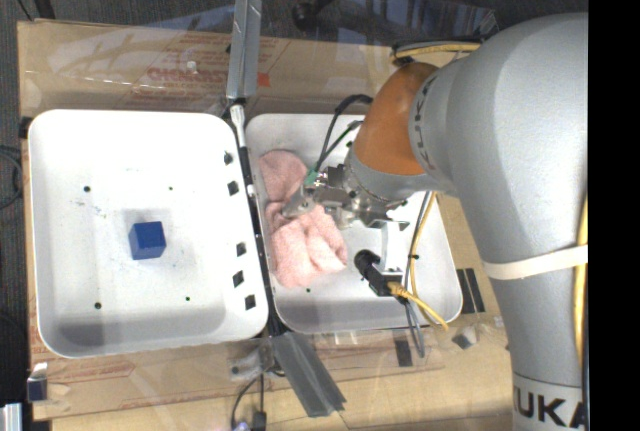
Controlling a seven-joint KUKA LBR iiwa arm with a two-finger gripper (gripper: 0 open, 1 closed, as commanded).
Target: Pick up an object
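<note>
Jaws' state unclear; gripper (305, 202) down on pink cloth (300, 237) (right bin (440, 304)).

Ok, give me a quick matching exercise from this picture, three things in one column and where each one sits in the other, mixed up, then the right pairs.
Things:
1. blue cube
2. pink cloth
3. gripper

Places:
A. lying in the right bin
B. over the pink cloth in the right bin
C. alone on the floor of the left bin

Pairs: 1-C, 2-A, 3-B
</note>
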